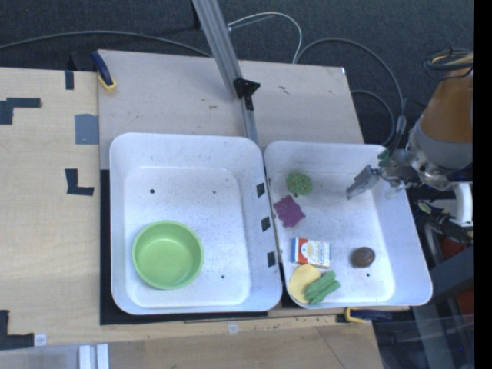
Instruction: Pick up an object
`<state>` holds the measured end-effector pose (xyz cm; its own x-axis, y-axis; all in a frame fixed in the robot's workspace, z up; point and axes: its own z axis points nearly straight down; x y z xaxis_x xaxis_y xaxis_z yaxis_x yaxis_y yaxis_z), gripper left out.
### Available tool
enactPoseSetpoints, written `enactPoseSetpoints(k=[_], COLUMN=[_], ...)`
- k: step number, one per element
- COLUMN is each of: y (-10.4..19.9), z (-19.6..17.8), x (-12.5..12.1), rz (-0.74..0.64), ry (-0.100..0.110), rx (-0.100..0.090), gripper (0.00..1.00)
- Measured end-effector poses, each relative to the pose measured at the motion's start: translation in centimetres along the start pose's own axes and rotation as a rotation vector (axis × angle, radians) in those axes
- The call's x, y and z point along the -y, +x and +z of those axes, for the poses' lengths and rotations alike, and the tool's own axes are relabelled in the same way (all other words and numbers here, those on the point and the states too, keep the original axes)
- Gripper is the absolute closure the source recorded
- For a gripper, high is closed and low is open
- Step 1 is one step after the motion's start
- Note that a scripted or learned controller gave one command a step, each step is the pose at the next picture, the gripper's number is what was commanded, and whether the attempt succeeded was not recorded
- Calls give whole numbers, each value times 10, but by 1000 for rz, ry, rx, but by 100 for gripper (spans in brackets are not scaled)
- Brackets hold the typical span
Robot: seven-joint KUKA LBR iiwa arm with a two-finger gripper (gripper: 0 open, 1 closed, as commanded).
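Note:
The right bin [400,283] holds several small objects. A green bumpy ball [299,183] lies near its upper left, with a purple piece [289,211] just below it. Lower down are a red and white carton [310,251], a brown ball [363,257], and a green pod [321,287] resting on a yellow piece [301,277]. My gripper [363,183] hangs over the right bin's upper right part, reaching in from the right, apart from all the objects. Nothing is seen in its grasp.
The left bin [123,160] contains a green bowl [167,254] in its lower left. A metal pole [223,37] slants down to the gap between the bins. Cables [323,48] run behind the bench.

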<state>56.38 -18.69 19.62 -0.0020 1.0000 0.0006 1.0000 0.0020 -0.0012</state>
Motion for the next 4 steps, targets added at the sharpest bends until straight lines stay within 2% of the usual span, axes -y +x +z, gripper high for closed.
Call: enactPoseSetpoints(k=[1,2,3,4], y=[0,-4,-4,-3], z=[0,59,109,97], x=[0,-6,-7,-7], rz=[0,1,0,0], ry=[0,6,-1,0], rx=[0,0,3,1], gripper=[0,0,0,100])
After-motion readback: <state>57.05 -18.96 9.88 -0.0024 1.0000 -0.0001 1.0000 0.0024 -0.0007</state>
